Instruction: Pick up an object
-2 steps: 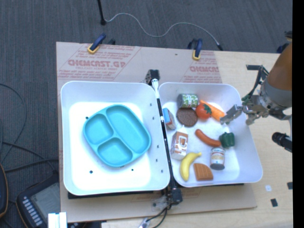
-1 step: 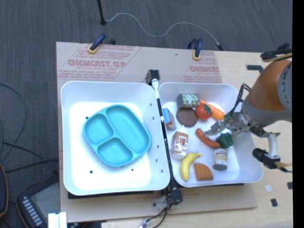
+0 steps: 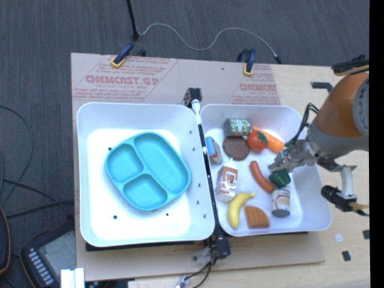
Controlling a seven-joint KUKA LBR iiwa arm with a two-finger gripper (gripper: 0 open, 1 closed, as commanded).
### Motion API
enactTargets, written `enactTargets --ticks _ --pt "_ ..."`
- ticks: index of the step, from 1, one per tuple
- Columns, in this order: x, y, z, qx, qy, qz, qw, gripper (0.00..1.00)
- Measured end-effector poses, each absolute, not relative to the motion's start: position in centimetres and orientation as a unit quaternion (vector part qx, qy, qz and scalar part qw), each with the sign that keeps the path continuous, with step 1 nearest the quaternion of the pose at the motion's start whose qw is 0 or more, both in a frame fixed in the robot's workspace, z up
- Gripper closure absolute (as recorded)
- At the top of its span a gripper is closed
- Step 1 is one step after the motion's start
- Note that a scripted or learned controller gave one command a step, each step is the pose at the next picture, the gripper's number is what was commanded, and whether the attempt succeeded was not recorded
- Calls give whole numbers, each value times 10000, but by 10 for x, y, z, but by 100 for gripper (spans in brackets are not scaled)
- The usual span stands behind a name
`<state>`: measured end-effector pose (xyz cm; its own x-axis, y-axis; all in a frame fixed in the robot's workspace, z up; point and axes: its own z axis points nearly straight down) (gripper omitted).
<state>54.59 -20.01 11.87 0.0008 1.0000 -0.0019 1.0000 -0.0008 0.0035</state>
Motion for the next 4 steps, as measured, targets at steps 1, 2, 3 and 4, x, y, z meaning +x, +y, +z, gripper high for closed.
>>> enactTargets --ticks 1,2,3,4 --pt "583 -114 183 7062 7080 5 5 100" --pt "530 -80 184 7069 7073 -8 -7 100" --pt "530 -80 194 7071 7071 -10 -7 100" --pt "531 -80 203 7070 7072 -11 -6 100"
